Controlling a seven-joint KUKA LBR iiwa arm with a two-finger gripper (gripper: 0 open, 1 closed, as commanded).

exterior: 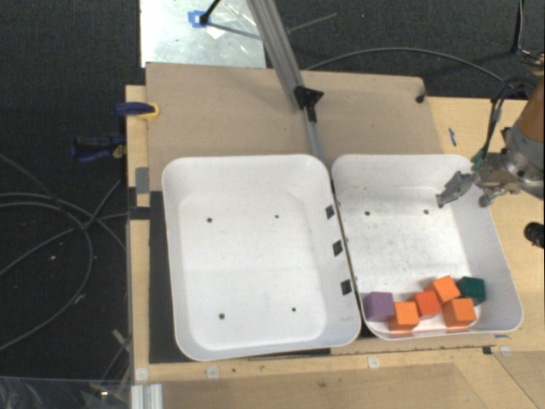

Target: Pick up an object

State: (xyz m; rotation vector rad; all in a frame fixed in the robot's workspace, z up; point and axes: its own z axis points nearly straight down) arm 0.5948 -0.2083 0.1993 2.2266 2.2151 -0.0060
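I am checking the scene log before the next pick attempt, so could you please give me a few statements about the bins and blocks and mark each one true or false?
1. The blocks lie in the right bin. True.
2. The blocks are spread evenly over that bin's floor. False: they are bunched along its near edge, toward the near right corner.
3. There is one purple block, at the left end of the cluster. True.
4. The hand is holding an orange block. False: it sits over the bin's far right part, apart from the cluster, with no block at it.
5. The green block lies in the left bin. False: it lies at the right end of the cluster in the right bin.
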